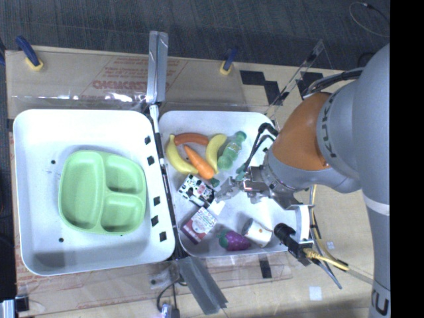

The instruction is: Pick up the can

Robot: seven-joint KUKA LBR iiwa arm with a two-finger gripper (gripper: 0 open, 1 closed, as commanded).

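A green divided tray (103,192) lies in the left bin (33,138). In the right bin (199,118), two bananas (173,156) curve around a carrot (199,162) at about eleven o'clock, with a green bottle (230,151) just beside them toward twelve. Purple grapes (234,240) sit at six o'clock. Blue clamps (29,52) grip the worktop (79,68) edge.
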